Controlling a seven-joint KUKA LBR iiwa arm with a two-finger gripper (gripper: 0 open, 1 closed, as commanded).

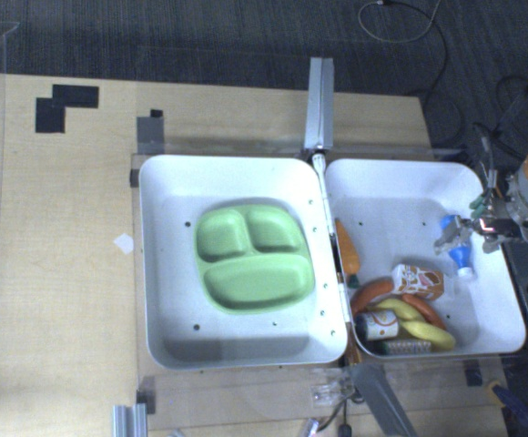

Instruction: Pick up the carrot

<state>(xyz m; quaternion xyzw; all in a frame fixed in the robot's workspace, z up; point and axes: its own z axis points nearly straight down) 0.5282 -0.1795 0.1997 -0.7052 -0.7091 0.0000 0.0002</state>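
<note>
- At the right bin's far right edge: grey two-finger gripper [472, 230] hovering, finger opening impossible to tell, nothing visibly clamped; small blue-and-white object [458, 248] lying just beside it.
- Against the left wall of the shallow white right-hand bin [401, 185]: slender orange carrot [346, 251] lying lengthwise, well apart from the gripper.
- Toward that bin's near corner: red-brown curved sausage shape [373, 292], white-and-brown packet [417, 279], yellow banana [425, 330] and dark little can [380, 325] crowding together, touching.
- Sitting inside the shallow white left-hand bin [168, 244]: smooth pale-green plastic plate with three compartments [253, 254].
</note>
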